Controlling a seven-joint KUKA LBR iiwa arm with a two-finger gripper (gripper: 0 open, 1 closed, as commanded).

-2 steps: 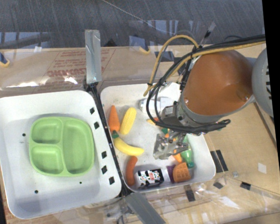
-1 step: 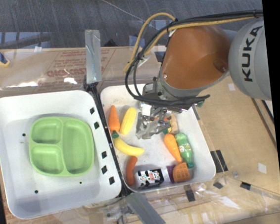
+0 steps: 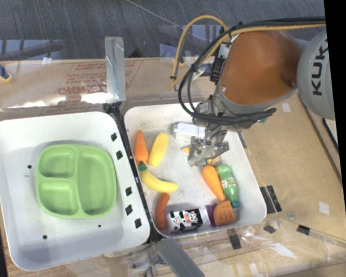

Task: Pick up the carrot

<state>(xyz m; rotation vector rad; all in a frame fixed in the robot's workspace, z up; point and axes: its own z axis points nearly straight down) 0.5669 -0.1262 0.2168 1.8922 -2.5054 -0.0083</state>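
Note:
Two carrot-like pieces lie in the right bin (image 3: 251, 176). One orange carrot (image 3: 140, 147) with a green stem end rests by the bin's left wall. A second orange carrot (image 3: 212, 182) lies at the bin's middle right, beside a green bottle (image 3: 228, 184). My gripper (image 3: 207, 151) hangs low over the bin, just above the upper end of that second carrot. The arm's orange band and cables cover the bin's upper right corner. Nothing is visibly held.
In the right bin are also a yellow corn cob (image 3: 157, 150), a banana (image 3: 158, 183), a red-orange sausage-like piece (image 3: 162, 208), a black-and-white carton (image 3: 185, 219), a purple-and-orange item (image 3: 222, 212) and a white object (image 3: 186, 128). A green divided plate (image 3: 76, 180) sits in the left bin (image 3: 18, 243).

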